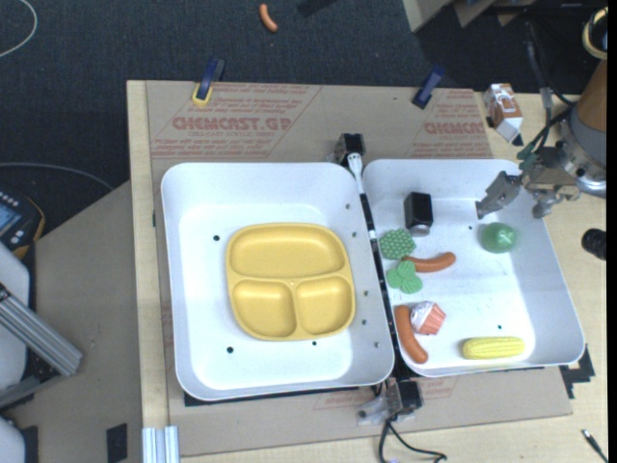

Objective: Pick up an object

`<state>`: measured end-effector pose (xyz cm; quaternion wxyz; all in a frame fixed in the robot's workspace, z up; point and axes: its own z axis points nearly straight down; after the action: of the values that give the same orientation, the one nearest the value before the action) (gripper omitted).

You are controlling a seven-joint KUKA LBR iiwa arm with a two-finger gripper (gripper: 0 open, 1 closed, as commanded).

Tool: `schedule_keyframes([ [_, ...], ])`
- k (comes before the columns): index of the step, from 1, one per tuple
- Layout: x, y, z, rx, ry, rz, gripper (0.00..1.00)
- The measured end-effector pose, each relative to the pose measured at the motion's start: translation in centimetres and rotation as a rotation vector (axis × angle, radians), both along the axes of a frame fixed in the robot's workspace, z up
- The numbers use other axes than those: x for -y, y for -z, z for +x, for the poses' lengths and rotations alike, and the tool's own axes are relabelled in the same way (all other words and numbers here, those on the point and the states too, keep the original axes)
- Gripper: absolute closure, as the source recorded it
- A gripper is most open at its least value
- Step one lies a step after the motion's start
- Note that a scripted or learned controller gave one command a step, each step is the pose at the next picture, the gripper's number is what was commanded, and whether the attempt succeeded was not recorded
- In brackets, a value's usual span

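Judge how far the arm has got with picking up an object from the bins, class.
Done: the gripper has reached over the right bin, above the green ball. In hand: nothing visible between its fingers. Left: closing on and lifting something; the ball, corn cob, sausages and black block all lie on the bin floor.
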<state>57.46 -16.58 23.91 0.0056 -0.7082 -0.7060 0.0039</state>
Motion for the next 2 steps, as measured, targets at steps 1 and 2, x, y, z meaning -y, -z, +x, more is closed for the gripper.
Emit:
schedule_keyframes([
  [1, 0.0, -0.8, 0.3, 0.014, -0.003, -0.003, 0.0],
  [2, 0.0, 3.7, 0.8, 0.007, -0.004, -0.001, 0.0],
])
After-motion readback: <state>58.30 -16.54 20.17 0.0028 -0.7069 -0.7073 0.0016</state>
